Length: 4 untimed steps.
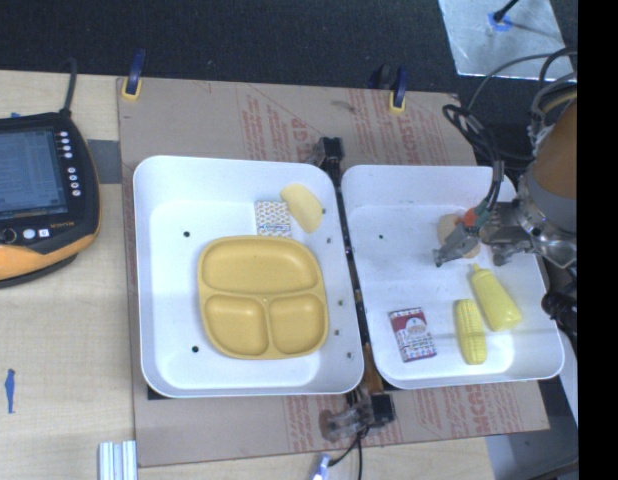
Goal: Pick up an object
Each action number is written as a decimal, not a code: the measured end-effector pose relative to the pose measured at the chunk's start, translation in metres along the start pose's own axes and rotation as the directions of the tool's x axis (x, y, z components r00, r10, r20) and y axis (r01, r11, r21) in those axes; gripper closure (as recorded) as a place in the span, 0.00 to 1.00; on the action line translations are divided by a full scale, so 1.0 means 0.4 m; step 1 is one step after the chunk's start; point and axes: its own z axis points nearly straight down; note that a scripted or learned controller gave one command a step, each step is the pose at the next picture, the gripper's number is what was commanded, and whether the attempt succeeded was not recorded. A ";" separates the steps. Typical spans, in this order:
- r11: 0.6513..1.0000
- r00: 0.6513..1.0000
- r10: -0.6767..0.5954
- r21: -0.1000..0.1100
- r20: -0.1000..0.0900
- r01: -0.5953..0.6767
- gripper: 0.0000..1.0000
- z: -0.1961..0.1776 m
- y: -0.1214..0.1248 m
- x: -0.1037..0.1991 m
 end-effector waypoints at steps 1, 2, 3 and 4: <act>1.000 1.000 0.004 -0.002 0.000 -0.004 0.00 0.045 0.170 -0.132; 1.000 1.000 0.001 0.000 0.002 -0.001 0.00 0.190 0.124 -0.196; 1.000 1.000 0.002 -0.002 0.000 -0.002 0.00 0.273 0.328 -0.196; 1.000 1.000 0.002 0.000 0.002 -0.002 0.00 0.273 0.249 -0.144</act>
